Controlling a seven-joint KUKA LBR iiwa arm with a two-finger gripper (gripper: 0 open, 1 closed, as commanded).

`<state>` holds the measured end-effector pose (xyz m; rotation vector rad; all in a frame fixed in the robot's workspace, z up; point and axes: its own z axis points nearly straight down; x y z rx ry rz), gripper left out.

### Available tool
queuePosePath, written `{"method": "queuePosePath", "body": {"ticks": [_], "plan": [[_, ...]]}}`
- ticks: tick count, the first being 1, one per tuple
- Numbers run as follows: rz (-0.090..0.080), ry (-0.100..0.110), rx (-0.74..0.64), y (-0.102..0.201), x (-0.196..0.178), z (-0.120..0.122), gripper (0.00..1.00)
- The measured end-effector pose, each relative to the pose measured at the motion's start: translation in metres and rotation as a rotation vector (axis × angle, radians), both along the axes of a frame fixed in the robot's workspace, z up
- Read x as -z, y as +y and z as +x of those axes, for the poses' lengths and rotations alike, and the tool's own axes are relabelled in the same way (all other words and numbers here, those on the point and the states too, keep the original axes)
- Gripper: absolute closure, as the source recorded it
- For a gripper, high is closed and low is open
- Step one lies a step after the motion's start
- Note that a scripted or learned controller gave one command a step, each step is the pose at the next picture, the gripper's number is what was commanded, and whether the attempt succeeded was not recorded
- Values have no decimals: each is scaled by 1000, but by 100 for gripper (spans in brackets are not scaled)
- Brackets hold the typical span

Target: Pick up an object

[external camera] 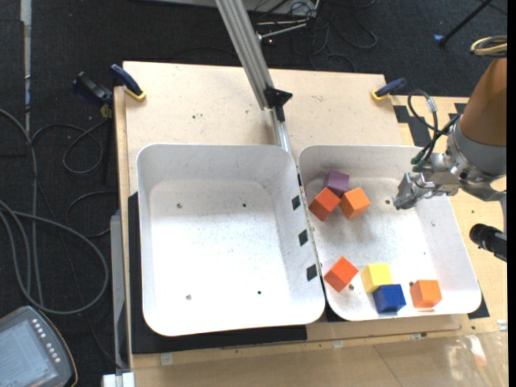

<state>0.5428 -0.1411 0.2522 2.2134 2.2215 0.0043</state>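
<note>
From above, you see the gripper (405,195) over the right bin (451,252), near its upper right side, tilted toward the cubes; it is too small and blurred to tell its state, and nothing shows in it. Left of it a purple cube (338,181) touches two orange cubes (325,203) (354,202). Near the front rim sit an orange cube (341,273), a yellow cube (375,276), a blue cube (389,297) and another orange cube (425,293).

Wooden bench (210,103) bears two white bins (161,176), side by side.
</note>
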Motion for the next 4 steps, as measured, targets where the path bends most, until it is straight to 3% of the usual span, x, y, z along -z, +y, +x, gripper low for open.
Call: {"method": "queuePosePath", "body": {"ticks": [4], "plan": [[5,7,-5,229,28,2,100]]}}
